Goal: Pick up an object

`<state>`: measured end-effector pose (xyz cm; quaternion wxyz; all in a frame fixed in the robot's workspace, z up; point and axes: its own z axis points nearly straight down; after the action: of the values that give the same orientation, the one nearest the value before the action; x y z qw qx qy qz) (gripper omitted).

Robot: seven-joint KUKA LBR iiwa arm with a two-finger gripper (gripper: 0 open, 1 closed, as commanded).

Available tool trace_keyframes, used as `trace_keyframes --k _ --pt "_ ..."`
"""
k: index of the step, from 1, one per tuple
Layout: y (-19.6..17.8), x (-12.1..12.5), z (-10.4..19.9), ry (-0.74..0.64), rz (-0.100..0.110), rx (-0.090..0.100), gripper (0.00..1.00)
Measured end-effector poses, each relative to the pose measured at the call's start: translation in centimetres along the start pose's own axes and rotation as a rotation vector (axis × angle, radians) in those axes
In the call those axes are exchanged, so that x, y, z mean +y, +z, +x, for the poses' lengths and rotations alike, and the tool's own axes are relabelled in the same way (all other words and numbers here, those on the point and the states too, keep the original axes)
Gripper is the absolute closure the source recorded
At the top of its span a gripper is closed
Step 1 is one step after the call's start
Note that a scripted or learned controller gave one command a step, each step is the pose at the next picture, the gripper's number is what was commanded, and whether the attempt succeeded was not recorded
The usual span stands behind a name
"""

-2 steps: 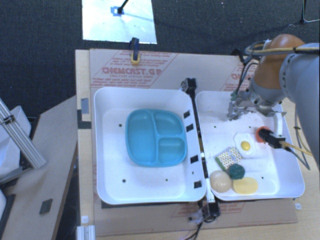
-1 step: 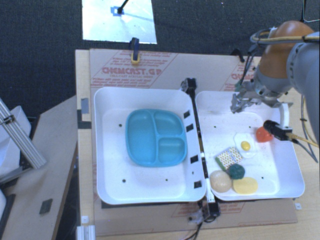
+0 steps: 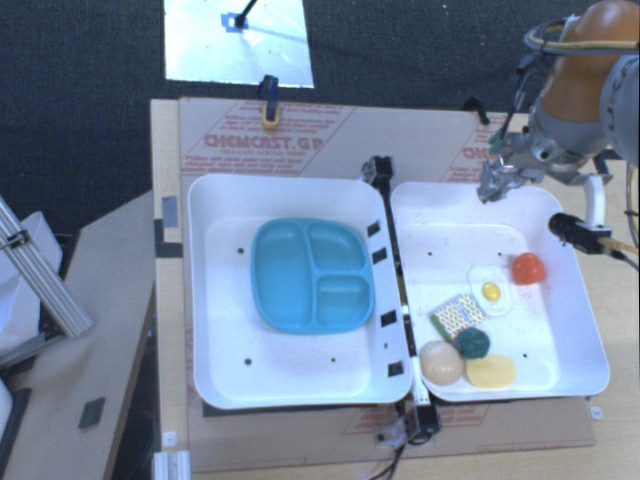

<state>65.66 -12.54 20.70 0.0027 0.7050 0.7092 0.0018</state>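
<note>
A robotics lab: a grey and orange robot arm [image 3: 590, 68] reaches over a plywood bench [image 3: 120, 258]. Below and to the left of its pincer [image 3: 493, 190] two white bins [image 3: 290, 193] are clamped side by side on protective sheeting, over dark carpet [image 3: 80, 68].
</note>
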Motion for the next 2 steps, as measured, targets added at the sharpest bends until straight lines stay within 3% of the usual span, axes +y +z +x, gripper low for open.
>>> trace_keyframes --k 1,2 --pt "-1.4 0.1 0.0 0.0 0.003 0.001 1.0" --pt "-0.8 -1.7 4.5 -0.001 0.006 0.002 1.0"
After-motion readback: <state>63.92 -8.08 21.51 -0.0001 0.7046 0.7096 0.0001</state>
